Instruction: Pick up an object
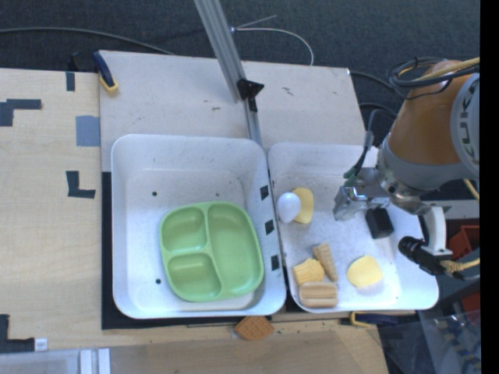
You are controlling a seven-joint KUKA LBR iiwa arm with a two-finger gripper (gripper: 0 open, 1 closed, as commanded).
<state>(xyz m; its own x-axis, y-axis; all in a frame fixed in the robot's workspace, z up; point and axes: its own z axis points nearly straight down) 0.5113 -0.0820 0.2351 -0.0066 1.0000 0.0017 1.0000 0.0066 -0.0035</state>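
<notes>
L bin holds a green tray (210, 250), no target there. R bin: white egg (288, 206) against a yellow piece (304, 206), mid-bin. Claw (352, 201) hangs just right of them, same height in view, holding nothing. Open or shut: can't tell. Egg is nearest, straight left.

The bench (226, 107) is a pale board surface seen from above at a slant, adjoined on the left by a wood-grain panel (39, 209) marked with grey and dark tape patches. Two shallow white bins rest directly on the bench, side by side and touching — the left bin (140, 154) and the right bin (312, 158). A blue-and-yellow clamp (104, 72) sits at the far left corner. A waffle-patterned brown piece (253, 329) lies at the near edge — just outside the bins.
</notes>
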